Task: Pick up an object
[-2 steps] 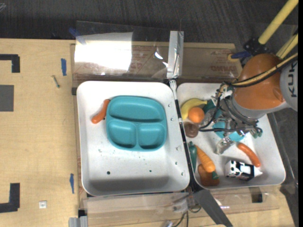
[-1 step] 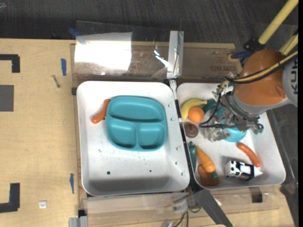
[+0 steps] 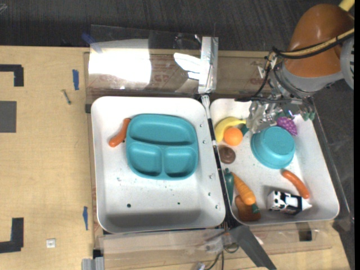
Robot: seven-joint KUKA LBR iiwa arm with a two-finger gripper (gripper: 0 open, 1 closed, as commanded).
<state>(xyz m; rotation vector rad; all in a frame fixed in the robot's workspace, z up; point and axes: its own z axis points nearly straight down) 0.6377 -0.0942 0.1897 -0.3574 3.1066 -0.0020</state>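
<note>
The task names no one object, so the things nearest the jaws (image 3: 269, 117) come first. A teal bowl (image 3: 274, 145) stands in the right bin (image 3: 326, 167), just below the jaws and a little to their right, and its upper rim is very near them. A bunch of purple grapes (image 3: 288, 125) lies just to the right of the jaws, touching the bowl's rim. To the left of the jaws are an orange ball (image 3: 233, 135) and, behind it, a yellow banana (image 3: 228, 124). A brown round thing (image 3: 227, 154) lies below these.

Whether the jaws are open or closed, I cannot tell: the metal parts are small and blurred against the bin, and nothing can be seen between them.

Further below the jaws, a carrot (image 3: 243, 190) lies at the bin's left side, an orange sausage (image 3: 296, 183) lies below the bowl, and a black and white toy cow (image 3: 286, 202) is near the bottom edge.

Far to the left of the jaws, the left bin (image 3: 112, 196) holds a teal divided plate (image 3: 162, 145) and a second orange sausage (image 3: 118, 133) touching the plate's left edge. Both bins rest on the bench (image 3: 39, 151).
</note>
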